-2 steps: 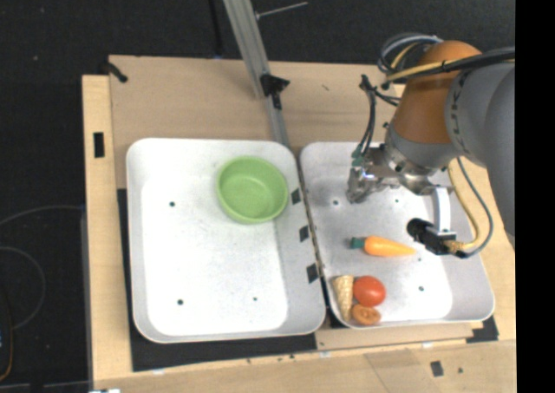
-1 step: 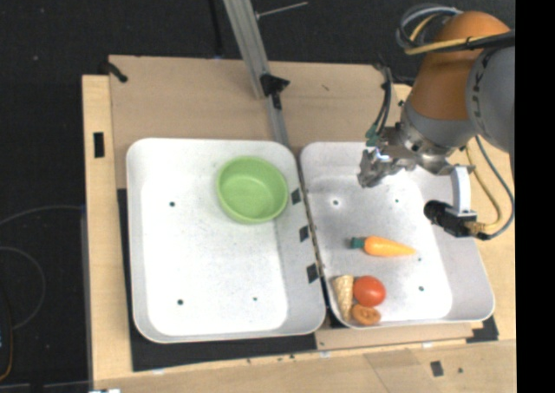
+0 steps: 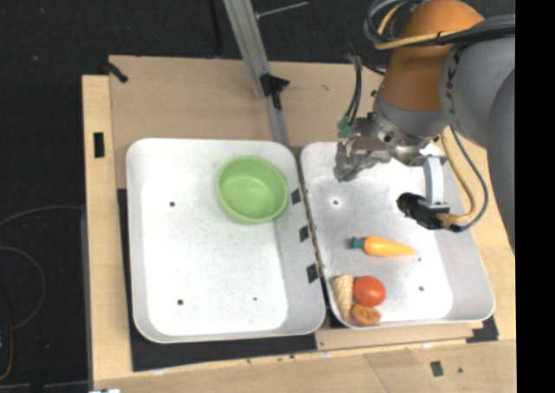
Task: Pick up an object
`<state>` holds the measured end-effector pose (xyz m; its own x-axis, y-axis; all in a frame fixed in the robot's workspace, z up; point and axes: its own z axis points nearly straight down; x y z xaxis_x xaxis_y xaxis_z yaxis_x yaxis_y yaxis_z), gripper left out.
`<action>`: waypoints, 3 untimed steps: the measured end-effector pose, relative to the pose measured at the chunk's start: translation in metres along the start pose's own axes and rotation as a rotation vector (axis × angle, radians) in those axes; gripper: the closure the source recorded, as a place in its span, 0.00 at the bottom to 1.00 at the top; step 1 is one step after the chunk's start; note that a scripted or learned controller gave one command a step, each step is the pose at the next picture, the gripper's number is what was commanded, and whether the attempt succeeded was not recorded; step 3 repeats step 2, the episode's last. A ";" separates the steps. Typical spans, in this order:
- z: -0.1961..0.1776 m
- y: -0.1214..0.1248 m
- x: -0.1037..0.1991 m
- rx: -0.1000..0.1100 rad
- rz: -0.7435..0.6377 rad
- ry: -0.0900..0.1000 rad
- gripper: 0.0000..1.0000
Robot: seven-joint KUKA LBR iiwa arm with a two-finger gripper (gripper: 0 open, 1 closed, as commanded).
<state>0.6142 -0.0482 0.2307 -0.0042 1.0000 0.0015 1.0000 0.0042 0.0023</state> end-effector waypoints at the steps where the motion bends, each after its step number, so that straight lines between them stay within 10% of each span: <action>1: -0.010 0.006 0.050 0.000 -0.004 0.000 1.00; 3: -0.020 0.000 0.102 0.000 0.000 0.000 1.00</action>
